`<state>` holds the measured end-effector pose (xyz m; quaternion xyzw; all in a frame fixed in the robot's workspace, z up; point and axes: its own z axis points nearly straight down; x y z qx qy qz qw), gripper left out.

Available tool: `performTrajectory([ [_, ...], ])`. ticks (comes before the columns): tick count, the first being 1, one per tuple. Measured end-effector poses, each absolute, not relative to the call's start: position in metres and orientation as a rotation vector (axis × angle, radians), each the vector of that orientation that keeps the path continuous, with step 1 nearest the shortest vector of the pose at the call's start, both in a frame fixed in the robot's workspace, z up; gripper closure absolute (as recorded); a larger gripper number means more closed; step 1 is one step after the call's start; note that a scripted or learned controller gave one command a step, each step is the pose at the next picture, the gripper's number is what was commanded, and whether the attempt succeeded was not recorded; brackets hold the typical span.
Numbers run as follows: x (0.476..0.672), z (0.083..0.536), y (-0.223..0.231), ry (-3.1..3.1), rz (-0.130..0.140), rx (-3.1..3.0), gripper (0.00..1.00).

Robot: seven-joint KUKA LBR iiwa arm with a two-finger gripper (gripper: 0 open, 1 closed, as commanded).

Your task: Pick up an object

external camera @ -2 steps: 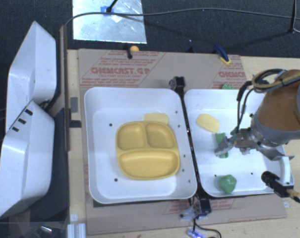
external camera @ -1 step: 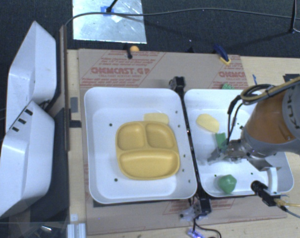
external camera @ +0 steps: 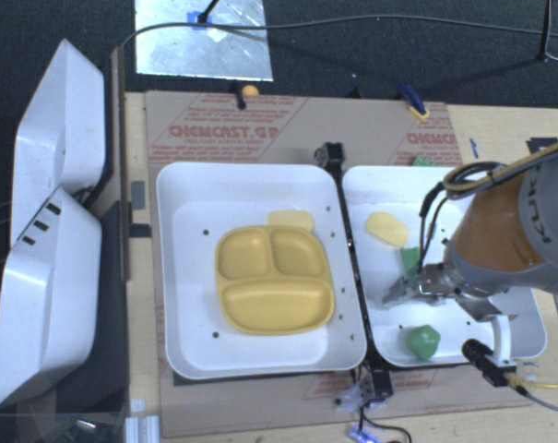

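Note:
In the right bin (external camera: 533,338) a pale yellow oval piece (external camera: 386,228) lies near the back left. A small dark green piece (external camera: 409,258) sits just in front of it, partly covered by the arm. A rounded green object (external camera: 423,341) rests near the bin's front edge. My gripper (external camera: 400,292) hangs low over the middle left of this bin, between the dark green piece and the rounded green object. I see nothing held in it. The arm's orange band (external camera: 495,233) hides the bin's right half.
The left bin (external camera: 188,275) holds a yellow divided tray (external camera: 275,279) and a pale yellow block (external camera: 290,220) behind it. A black divider clamp (external camera: 330,155) sits between the bins at the back. White housings (external camera: 48,238) stand at the far left.

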<state>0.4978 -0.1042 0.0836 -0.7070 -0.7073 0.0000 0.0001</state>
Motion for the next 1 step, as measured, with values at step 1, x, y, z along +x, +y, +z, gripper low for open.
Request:
performTrajectory([
  [1, 0.4986, 0.0951, -0.105, -2.222, -0.002, -2.224, 1.0],
])
